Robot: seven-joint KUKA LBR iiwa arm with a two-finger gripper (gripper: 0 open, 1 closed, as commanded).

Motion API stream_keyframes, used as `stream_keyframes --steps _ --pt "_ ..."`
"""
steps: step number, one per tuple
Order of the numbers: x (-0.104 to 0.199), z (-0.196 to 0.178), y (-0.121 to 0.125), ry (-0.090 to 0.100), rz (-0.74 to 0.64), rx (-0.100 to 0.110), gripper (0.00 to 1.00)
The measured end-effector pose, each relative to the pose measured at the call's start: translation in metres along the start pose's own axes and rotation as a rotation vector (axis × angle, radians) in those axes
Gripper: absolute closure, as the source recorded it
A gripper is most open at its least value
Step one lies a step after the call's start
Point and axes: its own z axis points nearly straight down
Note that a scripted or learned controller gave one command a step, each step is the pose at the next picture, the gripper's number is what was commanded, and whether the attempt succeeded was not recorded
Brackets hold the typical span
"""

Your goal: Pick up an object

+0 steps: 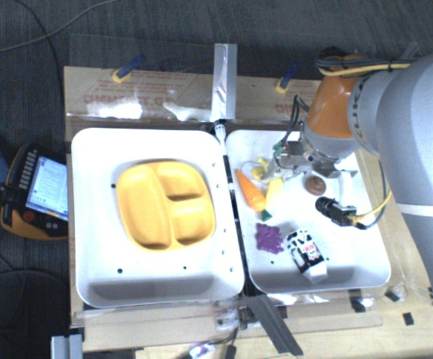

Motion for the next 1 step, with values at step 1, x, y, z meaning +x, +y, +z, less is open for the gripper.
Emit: stream_keyframes --steps 1 --pt "0.0002 -0.0702 -0.0196 -0.003 -0.158 0.012 1.0"
